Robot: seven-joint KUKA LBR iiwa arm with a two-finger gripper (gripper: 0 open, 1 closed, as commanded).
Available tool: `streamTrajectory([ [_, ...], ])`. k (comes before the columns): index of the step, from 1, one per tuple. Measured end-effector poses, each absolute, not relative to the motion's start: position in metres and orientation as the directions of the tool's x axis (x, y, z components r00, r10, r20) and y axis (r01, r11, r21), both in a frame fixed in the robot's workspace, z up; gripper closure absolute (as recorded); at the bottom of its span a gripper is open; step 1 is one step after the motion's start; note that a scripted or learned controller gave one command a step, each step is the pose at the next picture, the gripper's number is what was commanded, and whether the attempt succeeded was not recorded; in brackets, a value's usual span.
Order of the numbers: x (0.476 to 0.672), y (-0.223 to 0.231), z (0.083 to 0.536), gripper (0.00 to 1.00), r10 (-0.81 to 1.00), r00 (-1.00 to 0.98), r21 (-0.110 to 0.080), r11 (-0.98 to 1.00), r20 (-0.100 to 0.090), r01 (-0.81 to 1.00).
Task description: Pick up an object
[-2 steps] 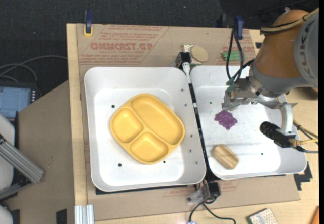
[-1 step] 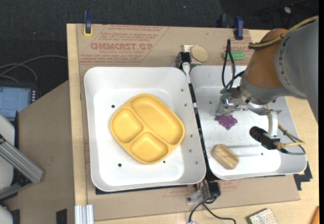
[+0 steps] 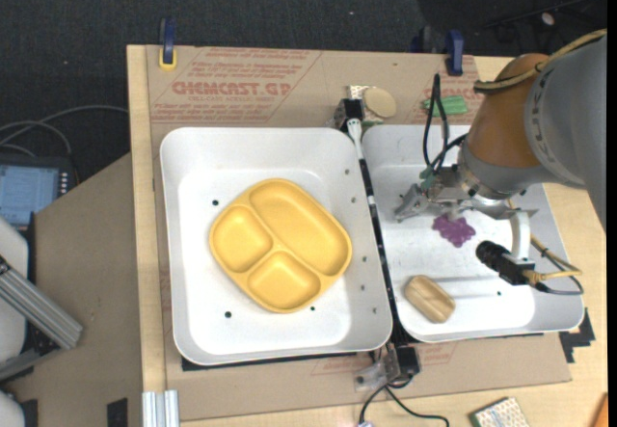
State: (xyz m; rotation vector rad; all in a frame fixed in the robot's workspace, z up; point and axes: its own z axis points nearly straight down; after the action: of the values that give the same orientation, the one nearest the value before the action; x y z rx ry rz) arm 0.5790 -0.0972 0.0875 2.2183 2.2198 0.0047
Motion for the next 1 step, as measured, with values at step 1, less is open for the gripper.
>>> streamTrajectory([
  [1,0.6567,-0.1724,0.1196,0.0,1.0,0.002,0.011,-0.002,-0.007,1.0],
])
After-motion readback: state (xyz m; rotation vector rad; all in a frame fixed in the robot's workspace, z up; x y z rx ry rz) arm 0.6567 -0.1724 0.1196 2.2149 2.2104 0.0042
